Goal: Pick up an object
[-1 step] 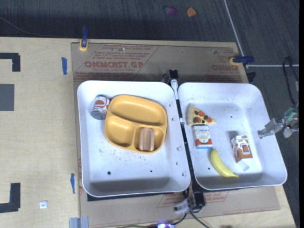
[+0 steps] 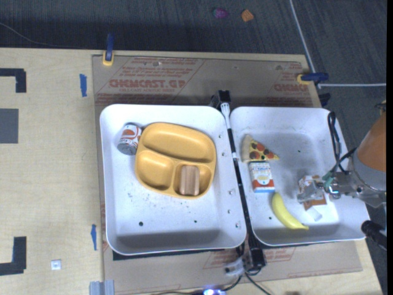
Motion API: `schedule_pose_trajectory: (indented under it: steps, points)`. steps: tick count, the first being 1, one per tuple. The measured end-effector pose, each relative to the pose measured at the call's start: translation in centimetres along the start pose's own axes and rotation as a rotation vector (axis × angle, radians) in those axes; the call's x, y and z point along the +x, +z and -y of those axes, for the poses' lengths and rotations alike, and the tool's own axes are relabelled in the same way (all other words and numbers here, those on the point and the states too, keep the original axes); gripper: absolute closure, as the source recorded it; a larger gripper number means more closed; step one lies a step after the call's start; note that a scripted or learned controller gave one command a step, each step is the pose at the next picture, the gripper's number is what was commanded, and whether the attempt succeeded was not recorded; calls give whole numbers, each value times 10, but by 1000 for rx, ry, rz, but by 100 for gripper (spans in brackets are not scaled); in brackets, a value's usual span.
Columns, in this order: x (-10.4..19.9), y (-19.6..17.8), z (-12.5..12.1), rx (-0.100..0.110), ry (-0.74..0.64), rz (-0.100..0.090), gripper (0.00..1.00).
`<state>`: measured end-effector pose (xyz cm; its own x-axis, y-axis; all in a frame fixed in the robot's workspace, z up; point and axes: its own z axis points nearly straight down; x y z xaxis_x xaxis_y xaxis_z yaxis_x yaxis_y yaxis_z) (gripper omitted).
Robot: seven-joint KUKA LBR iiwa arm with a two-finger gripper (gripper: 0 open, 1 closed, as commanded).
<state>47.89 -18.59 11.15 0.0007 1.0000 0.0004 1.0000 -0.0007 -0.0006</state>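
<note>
The right bin [image 2: 295, 117] holds a toy pizza slice [image 2: 258, 149], a small white carton [image 2: 262, 177] and a yellow banana [image 2: 286, 212]. My gripper [image 2: 309, 192] is low over the right part of this bin, just right of the banana and apart from it. The arm [image 2: 371, 165] comes in over the bin's right rim. A small pale patch [image 2: 317, 213] lies on the bin floor just below the gripper; what it is stays unclear.
The left bin [image 2: 166, 229] holds a yellow divided plate [image 2: 174, 143] with a brown sausage-like piece [image 2: 188, 180] in one compartment. A small can [image 2: 128, 138] lies at the plate's upper left. A black divider [image 2: 236, 177] runs between the bins.
</note>
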Motion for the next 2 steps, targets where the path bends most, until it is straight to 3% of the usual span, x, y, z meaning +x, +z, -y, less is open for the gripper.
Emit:
schedule_pose_trajectory:
  steps: [1, 2]
  points:
    - [0, -10, -1, -4, 0, 2, 100]
    - [49, -84, -40, -2, -2, 0, 100]
